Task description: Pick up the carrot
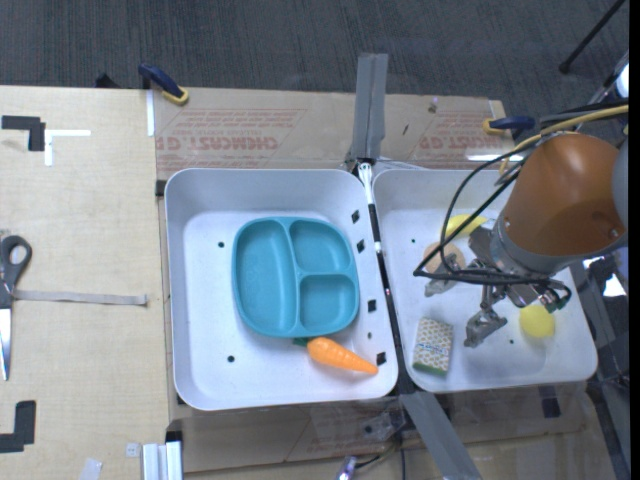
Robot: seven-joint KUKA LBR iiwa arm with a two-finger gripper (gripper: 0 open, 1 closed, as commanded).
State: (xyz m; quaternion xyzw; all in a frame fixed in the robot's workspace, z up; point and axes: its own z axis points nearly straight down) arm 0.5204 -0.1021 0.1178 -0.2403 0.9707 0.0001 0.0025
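Hanging over the right bin, the tool points down at bare bin floor; whether it is open or closed I cannot tell from this slant. Nothing shows between its tips. From the tool, the carrot lies at about 8 o'clock, well apart, across the divider in the left bin, near the front wall and touching the lower edge of the blue divided plate. Just beside the tool at 9 o'clock stands a small patterned box; at 3 o'clock sits a yellow ball.
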